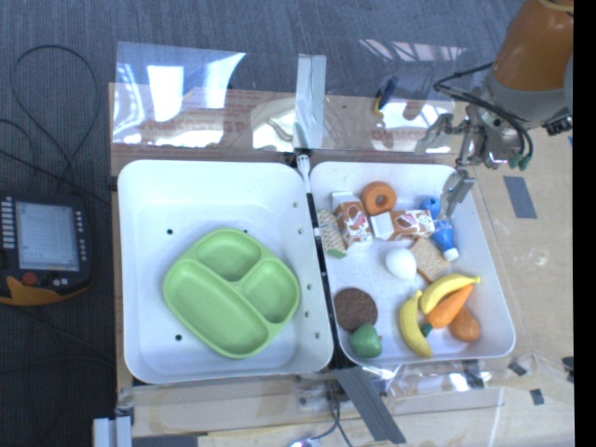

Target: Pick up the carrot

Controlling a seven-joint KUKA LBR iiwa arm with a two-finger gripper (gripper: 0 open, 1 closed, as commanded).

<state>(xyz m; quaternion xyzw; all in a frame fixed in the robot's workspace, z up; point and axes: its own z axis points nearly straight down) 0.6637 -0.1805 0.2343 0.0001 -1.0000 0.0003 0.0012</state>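
On the left side of the bench, my left bin (149, 194) holds one green divided plate (233, 291) with three compartments, and nothing of the task's. Further left, off the bench, one pendant (42, 245) with a screen lies on the carpet.

Crossing the divider, my right bin (494, 277) carries the clutter, one of each so far as I can count: a green pepper (366, 341) at the near edge, a brown cookie (355, 307) just behind it, two small cartons (346, 223) side by side, a doughnut (378, 196), a red-and-white packet (410, 223), a white egg (401, 264), a cracker (431, 259), a blue bottle (440, 226), a yellow banana (421, 317) and a round orange fruit (466, 327).

One carrot (449, 305) lies in the near right corner of that bin, tucked inside the banana's curve and touching it, with the orange fruit just beside its lower end. Its long axis runs on a slant, from lower left up to upper right.

My pincer (456, 192) hangs at the far right rim of the same bin, near the blue bottle. I cannot tell how it is set, and I see nothing gripped in it. From it the carrot lies toward the near edge, almost straight down the view, well apart. I judge I must travel that way and turn to close across the carrot's slant, clear of the banana.
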